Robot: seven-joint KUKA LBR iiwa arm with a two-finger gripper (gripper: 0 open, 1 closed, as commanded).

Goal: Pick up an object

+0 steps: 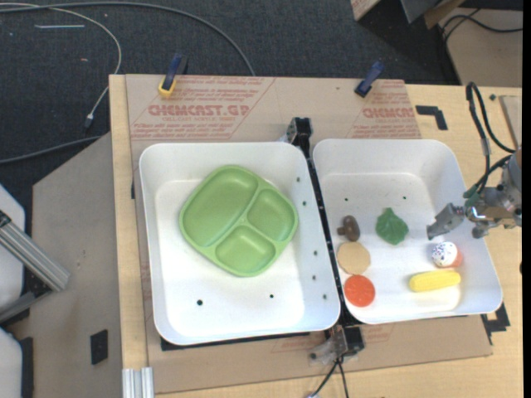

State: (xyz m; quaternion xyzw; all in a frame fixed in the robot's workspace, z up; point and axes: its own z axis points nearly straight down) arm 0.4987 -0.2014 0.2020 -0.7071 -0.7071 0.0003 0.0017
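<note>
Small white egg-shaped toy with coloured speckles (445, 254) lying near right wall of right-hand white plastic bin (377, 154), just above yellow banana-shaped toy (434, 282), with two-finger metal gripper (448, 220) poised just above it at bin's right edge. Finger spacing not resolvable; nothing visibly pinched. Approach step judged in hand; next move calls for short descent centred on egg, clear of banana and wall.

green plate (239, 220) left bin (158, 181) | tool (452, 218) perhaps above right bin (415, 160)
</note>
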